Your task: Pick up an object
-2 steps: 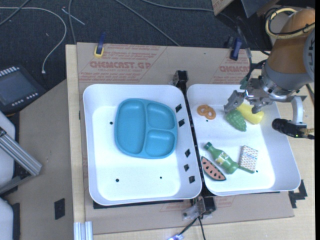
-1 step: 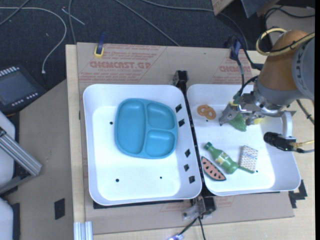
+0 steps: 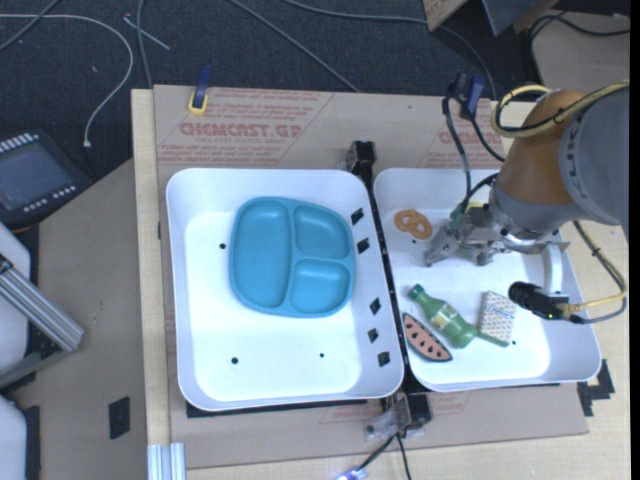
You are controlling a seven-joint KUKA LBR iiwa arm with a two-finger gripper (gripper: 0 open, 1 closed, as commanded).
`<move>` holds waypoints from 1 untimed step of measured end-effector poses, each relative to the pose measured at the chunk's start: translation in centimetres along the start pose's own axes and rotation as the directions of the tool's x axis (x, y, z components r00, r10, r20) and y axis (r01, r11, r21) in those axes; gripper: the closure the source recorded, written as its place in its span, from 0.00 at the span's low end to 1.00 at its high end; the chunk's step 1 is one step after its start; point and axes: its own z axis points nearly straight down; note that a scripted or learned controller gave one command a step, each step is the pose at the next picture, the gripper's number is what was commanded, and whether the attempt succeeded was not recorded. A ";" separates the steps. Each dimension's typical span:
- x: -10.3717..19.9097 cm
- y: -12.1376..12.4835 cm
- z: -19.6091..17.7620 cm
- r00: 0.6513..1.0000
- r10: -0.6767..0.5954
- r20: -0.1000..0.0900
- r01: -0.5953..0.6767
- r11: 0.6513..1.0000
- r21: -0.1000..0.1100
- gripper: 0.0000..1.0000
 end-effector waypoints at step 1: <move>0.0 0.2 -1.4 1.000 0.000 0.000 0.000 1.000 -0.006 1.00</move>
